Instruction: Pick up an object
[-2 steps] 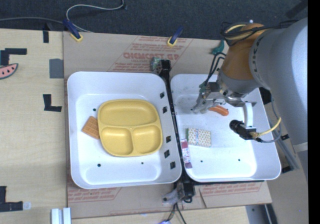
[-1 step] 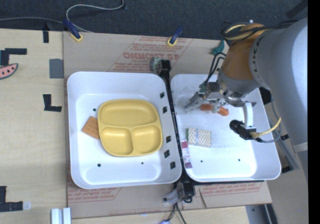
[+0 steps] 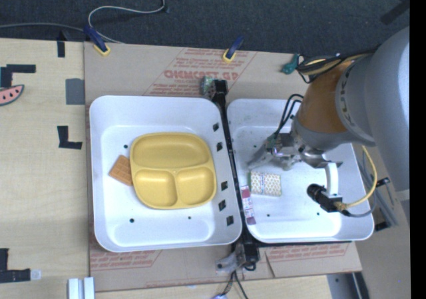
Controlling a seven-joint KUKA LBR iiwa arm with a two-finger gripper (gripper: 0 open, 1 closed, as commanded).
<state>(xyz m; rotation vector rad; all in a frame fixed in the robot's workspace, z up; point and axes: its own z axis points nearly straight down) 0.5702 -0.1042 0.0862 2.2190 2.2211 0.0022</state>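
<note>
My gripper (image 3: 274, 153) hangs low over the right bin (image 3: 346, 224), near its middle, with the orange-banded wrist above it to the right. A small white patterned packet (image 3: 265, 184) lies flat on the bin floor just below the gripper, apart from it. A thin pink-and-white strip (image 3: 247, 205) lies along the right bin's left wall. In the left bin (image 3: 106, 224) sits a yellow divided plate (image 3: 174, 169), with a brown flat piece (image 3: 121, 170) partly tucked under its left edge.
A black divider with clips (image 3: 224, 151) runs between the two bins. Cables loop beside the wrist and a black connector (image 3: 319, 196) hangs over the right bin's right part. Cardboard lies under both bins.
</note>
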